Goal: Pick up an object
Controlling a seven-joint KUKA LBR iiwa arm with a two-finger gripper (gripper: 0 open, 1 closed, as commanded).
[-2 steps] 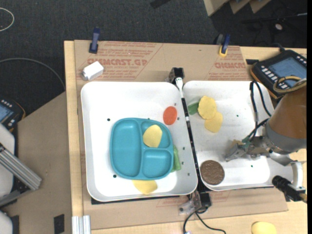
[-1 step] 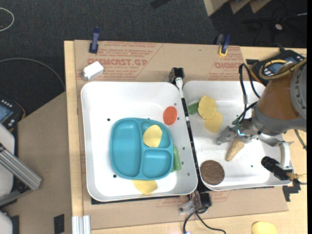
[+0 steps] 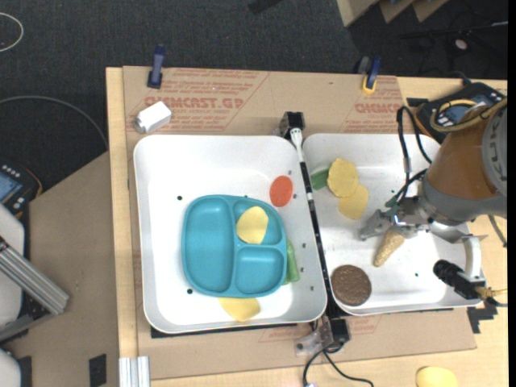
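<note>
A: Near edge of right bin [image 3: 379,303]?
B: Brown cookie [image 3: 351,285]. Farther in, tan cone [image 3: 389,247] lies just under gripper [image 3: 385,224].
A: Gripped?
B: Can't tell; fingers unclear, cone looks flat on the bin floor.
A: Farther still?
B: Two yellow chips [image 3: 347,185], green leaf [image 3: 319,176].

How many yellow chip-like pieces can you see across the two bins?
4: two overlapping in the right bin, one on the blue tray, one below the tray at the left bin's front edge. More could be hidden under the arm.
</note>
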